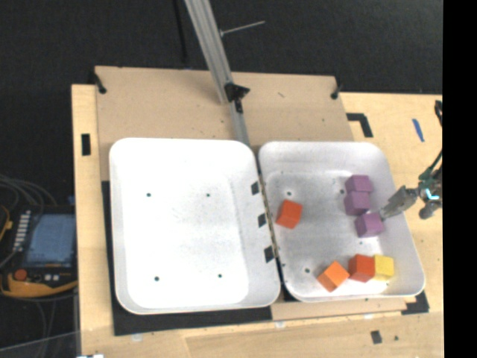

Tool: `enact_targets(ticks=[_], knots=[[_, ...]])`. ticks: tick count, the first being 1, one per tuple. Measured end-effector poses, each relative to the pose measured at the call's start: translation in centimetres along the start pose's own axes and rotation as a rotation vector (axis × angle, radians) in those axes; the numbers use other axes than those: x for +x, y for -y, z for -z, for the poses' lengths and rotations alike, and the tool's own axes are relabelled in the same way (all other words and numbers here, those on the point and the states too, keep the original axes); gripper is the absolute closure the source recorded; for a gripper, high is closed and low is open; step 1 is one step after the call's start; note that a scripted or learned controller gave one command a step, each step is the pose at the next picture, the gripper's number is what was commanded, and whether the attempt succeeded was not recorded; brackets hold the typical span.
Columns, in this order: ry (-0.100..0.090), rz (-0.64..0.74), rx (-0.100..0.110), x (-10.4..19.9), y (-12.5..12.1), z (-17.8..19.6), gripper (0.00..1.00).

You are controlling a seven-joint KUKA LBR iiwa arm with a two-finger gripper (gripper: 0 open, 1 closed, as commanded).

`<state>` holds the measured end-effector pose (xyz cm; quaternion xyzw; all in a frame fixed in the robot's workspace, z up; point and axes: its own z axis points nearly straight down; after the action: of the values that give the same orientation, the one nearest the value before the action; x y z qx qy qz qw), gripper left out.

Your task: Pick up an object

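The right bin (pixel 320 159) holds several small blocks. An orange cube (pixel 289 214) lies near its left wall. Two purple blocks (pixel 359 192) are stacked close together toward the right, with a third purple block (pixel 370 224) just below them. Along the front sit an orange block (pixel 334 275), a red block (pixel 361 267) and a yellow block (pixel 384 265) side by side. My gripper (pixel 412 204) hangs at the bin's right rim, open, with nothing between its fingers. Its left finger (pixel 396 201) points at the third purple block and almost touches it.
The left bin (pixel 182 222) lies beside the right one, with dark clips along the shared wall (pixel 262 215). A metal rail (pixel 212 43) slants in from the top. A blue-screened pendant (pixel 45 241) with cables lies off the bench at the left.
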<state>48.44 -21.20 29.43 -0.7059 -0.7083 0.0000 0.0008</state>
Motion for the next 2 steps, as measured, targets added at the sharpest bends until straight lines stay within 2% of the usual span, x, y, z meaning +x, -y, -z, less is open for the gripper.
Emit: enact_targets(ticks=[1,2], knots=[[0.001,0.0,-0.004,0.0,-0.1,0.2,0.0],[0.002,-0.004,0.003,0.4,-0.3,-6.0,0.0]])
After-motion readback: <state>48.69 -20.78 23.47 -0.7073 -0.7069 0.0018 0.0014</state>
